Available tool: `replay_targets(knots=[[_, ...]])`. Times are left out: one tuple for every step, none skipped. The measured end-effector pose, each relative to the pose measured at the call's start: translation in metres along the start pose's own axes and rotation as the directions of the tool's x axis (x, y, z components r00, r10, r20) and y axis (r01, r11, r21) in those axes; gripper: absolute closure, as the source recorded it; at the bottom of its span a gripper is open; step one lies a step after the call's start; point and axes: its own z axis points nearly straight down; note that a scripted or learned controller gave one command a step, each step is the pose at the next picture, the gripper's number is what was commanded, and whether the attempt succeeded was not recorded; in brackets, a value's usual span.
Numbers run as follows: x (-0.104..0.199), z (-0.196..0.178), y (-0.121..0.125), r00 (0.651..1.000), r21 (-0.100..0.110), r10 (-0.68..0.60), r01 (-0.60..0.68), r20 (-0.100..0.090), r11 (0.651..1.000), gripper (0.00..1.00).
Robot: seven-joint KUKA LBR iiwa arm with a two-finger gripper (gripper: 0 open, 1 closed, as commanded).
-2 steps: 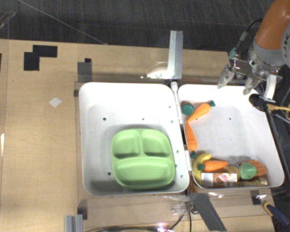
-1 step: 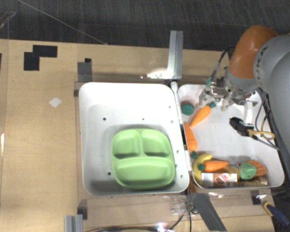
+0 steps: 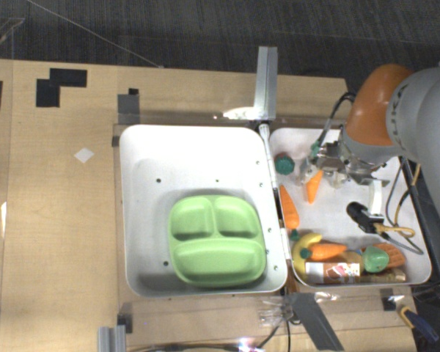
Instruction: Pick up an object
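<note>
No writing is reading clearly on the labelled packet (image 3: 336, 272) at the right bin's (image 3: 330, 210) six o'clock edge. The tool (image 3: 317, 169) is pinching a small carrot (image 3: 314, 185), hanging upright, tip pointing toward six o'clock.

Small orange carrot (image 3: 314, 185), tip down, upright in the right bin (image 3: 422, 266).
</note>
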Motion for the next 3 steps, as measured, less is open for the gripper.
replay_targets(knots=[[0.002,-0.012,0.003,1.0,-0.007,-0.001,0.001,-0.004,1.0,1.0],[-0.01,0.0,0.035,0.991,0.042,0.136,-0.136,-0.007,0.99,1.0],[0.05,-0.095,0.039,0.995,0.008,0.096,-0.096,0.001,0.995,1.0]])
